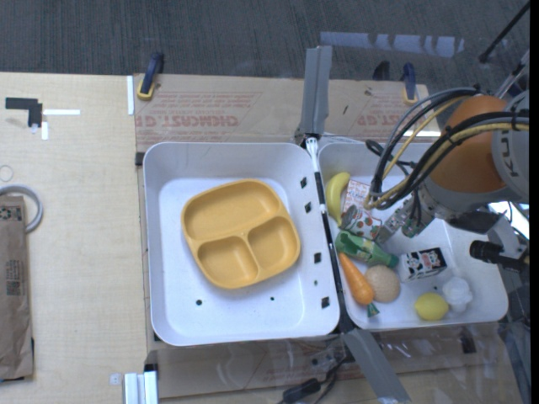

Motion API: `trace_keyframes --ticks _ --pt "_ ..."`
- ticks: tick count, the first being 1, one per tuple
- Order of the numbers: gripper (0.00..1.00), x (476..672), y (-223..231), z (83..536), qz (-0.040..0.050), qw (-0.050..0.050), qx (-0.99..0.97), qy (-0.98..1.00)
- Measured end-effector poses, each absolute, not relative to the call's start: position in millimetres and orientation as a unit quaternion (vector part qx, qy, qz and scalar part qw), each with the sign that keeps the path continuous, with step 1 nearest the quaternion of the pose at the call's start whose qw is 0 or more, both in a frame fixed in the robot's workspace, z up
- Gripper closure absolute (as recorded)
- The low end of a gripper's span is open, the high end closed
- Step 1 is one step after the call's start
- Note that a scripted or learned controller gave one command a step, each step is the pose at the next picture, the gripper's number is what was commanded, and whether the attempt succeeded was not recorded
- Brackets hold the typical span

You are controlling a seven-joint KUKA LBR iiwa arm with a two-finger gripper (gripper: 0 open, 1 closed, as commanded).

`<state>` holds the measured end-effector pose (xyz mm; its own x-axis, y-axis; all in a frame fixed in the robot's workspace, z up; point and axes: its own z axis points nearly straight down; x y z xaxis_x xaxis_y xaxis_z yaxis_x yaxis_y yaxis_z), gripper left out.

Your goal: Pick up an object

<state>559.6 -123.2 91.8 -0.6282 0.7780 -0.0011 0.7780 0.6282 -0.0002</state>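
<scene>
The right bin (488, 310) holds a banana (337, 194), a strawberry-print carton (360, 210), a green bottle (365, 249), a carrot (358, 281), a beige ball (383, 284), a lemon (431, 306), a small black-and-white milk carton (424, 262) and a white clump (457, 293). My gripper (402, 222) hangs low over the middle of this bin, just right of the strawberry carton and above the green bottle. Cables and the wrist hide its tips.
The left bin (168, 310) bears a yellow three-part plate (241, 232). A metal divider (315, 99) runs between the bins at the back. A brown paper bag (13, 276) lies at the far left of the bench.
</scene>
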Motion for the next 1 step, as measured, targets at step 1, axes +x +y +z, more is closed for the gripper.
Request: trace_keyframes --ticks 1 --pt "1.00 643.8 -144.5 160.1 -0.0002 0.004 0.169 0.986"
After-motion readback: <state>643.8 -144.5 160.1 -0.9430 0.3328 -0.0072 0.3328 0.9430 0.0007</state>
